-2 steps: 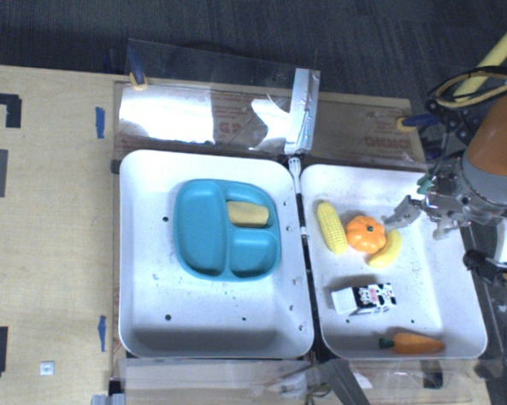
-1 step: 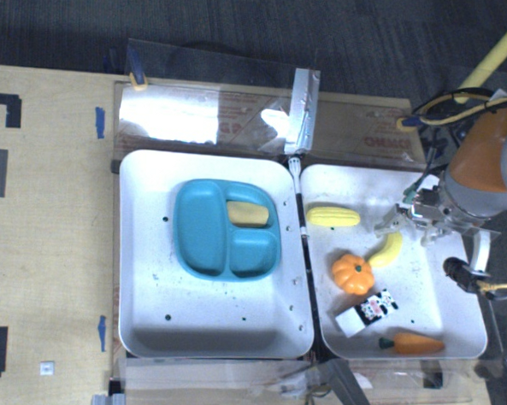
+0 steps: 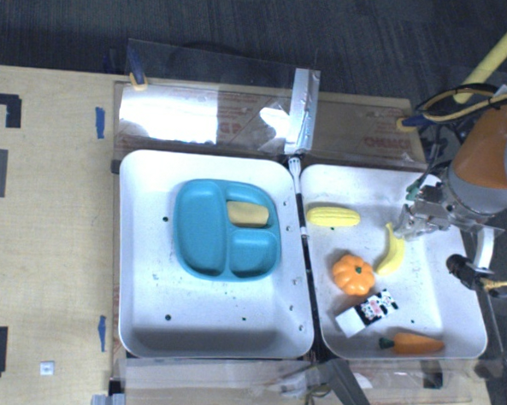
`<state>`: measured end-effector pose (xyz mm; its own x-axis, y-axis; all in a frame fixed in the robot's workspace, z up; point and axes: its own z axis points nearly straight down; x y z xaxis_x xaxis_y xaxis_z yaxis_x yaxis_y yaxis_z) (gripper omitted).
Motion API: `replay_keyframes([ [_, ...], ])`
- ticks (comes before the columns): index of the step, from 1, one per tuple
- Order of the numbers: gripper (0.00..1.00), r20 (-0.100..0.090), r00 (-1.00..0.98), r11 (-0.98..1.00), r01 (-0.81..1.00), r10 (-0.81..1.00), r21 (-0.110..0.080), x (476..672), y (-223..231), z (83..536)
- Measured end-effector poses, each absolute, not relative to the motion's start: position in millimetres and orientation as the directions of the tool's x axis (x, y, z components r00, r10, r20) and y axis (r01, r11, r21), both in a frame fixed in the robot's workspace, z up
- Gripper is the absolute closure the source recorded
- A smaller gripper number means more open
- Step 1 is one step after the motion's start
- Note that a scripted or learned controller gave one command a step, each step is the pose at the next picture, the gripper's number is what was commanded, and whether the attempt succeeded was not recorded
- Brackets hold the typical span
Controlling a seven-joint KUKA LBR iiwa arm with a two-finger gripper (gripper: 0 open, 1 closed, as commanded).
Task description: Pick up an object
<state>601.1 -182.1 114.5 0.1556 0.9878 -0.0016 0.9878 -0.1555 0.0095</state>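
Nearest the bottom of the frame, in the right bin (image 3: 459,338), a carrot (image 3: 414,342) lies along the lower edge, and just up-left of it sits a small black-and-white box (image 3: 367,312). Above the box, touching or nearly touching it, is a small orange pumpkin (image 3: 353,274). To the pumpkin's right a banana (image 3: 393,252) stands roughly upright in the picture, and farther up, toward the bin's upper left, a yellow corn cob (image 3: 332,217) lies crosswise.

The left bin (image 3: 144,310) holds a blue divided plate (image 3: 205,229) in the middle of the frame; a pale yellow piece of food (image 3: 248,214) rests in its upper right compartment.

The gripper (image 3: 417,218) hangs over the upper right part of the right bin, just above the top end of the banana. Whether its fingers are spread or closed cannot be told, and nothing is seen between them. The bench (image 3: 46,227) fills the left side of the frame.
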Motion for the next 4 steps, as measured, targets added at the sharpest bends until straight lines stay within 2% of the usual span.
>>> replay_keyframes([
  [1,0.0,-0.001,0.156,-0.156,0.988,0.988,0.006,600.2,-182,113],
  [2,0.0,0.001,0.086,-0.086,0.996,0.996,0.002,578.8,-184,86],
  [3,1.0,-0.001,0.087,-0.087,0.996,0.996,0.009,580.9,-185,99],
  [4,1.0,-0.001,0.088,-0.088,0.996,0.996,0.012,581.8,-184,109],
])
